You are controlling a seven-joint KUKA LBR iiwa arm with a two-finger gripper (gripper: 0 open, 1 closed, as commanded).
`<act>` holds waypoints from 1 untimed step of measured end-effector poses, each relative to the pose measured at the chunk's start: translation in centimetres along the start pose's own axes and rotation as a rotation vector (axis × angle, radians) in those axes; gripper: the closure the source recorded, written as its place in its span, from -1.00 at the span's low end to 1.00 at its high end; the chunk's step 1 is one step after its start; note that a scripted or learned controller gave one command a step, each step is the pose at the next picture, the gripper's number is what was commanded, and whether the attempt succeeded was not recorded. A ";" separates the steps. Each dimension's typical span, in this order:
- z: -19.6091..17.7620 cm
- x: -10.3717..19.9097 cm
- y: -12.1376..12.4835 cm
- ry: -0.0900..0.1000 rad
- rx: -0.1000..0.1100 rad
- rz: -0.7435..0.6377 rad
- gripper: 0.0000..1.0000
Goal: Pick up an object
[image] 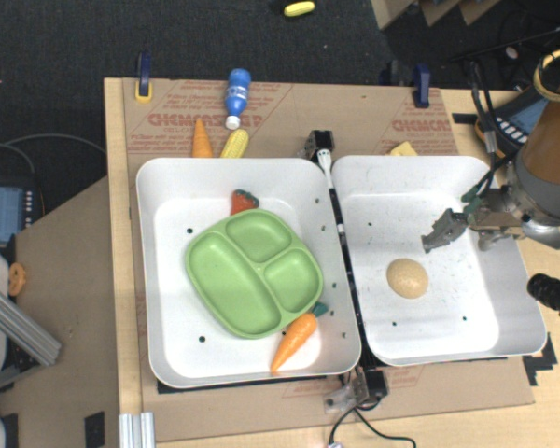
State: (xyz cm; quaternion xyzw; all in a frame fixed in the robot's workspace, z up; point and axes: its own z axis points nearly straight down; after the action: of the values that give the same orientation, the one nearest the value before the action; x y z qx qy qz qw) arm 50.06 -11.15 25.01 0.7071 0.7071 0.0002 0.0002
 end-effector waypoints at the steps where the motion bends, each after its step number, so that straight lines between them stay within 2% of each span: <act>1: 10.5 1.3 0.9 0.003 0.011 0.000 -1.00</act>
State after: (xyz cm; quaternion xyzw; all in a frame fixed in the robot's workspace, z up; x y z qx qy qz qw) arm 50.98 -9.87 14.53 0.7069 0.7073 -0.0026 -0.0050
